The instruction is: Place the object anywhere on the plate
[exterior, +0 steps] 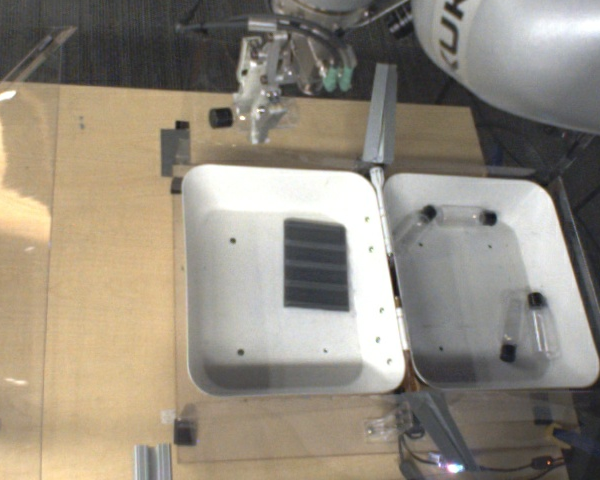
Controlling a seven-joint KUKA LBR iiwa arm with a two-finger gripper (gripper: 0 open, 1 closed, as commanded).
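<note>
Hand (263,103) hovering past table's far edge, grip unreadable. Clear tubes (536,325) in right bin's near-right corner; dark plate (316,264) mid left bin. Risky: transparent, round, likely to slip or roll.

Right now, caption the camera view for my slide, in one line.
KUKA gripper hovers above the bench beyond two white bins: the left bin holds a dark ridged plate, the right bin clear tubes.

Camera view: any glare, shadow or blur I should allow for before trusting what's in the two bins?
Camera view: glare streaks the bench at far left; soft shadow pools along the near wall of the left bin; the dark plate reads sharply; the clear tubes in the right bin are faint against white; the end effector is cluttered and slightly soft, its fingers unreadable.
</note>
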